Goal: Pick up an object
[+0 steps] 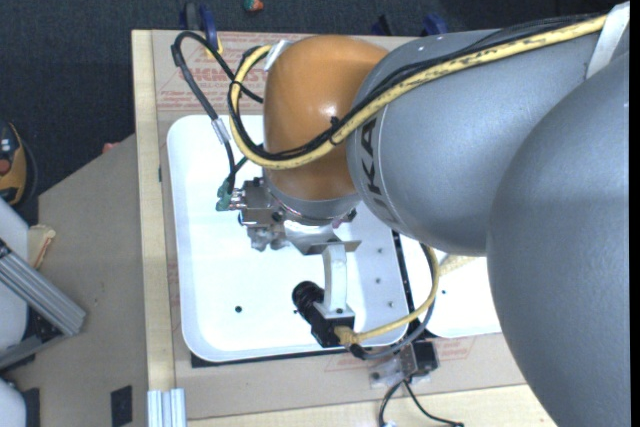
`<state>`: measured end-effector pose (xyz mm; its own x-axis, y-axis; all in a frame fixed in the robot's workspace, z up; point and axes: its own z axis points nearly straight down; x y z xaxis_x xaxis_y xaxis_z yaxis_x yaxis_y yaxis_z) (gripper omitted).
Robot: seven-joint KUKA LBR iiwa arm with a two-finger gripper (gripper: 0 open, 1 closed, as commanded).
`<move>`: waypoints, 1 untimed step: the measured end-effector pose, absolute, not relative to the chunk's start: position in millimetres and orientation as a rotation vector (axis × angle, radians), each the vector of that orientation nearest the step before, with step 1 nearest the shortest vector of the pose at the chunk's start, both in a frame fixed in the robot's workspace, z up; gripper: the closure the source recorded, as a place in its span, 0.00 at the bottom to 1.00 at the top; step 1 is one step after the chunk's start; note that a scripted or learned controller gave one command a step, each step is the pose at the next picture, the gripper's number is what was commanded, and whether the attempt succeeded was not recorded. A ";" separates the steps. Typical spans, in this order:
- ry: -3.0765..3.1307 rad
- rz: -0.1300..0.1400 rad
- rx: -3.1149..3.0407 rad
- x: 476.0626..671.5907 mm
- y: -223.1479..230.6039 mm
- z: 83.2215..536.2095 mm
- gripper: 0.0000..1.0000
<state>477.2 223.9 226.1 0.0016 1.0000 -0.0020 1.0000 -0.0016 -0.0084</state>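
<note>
No object for picking can be made out – the left bin (190, 245) shows bare white floor with a couple of small dark specks near its front edge, too small to name. Whatever the target is, it may lie under the arm; cannot tell.

The gripper (262, 230) sits low over the middle of the left bin, beneath the orange band (305, 115); its tip is hidden by the wrist housing, so grip state cannot be told. A black-and-white bracket (325, 300) hangs off the wrist toward the bin's front edge, with a yellow cable (400, 90) looping over the arm.

Judged step: reach or descent into the left bin – nothing seen held. The next move calls for a confirmed target under the tool, then a close and a straight lift clear of the bin wall. The desk (150, 215) edge runs along the left.
</note>
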 end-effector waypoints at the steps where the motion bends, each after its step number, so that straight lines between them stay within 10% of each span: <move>1: -2.219 0.001 -2.223 479.2 224.3 238.9 1.00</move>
<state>479.2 224.3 238.9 0.0018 1.0000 0.0005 1.0000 -0.0018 -0.0012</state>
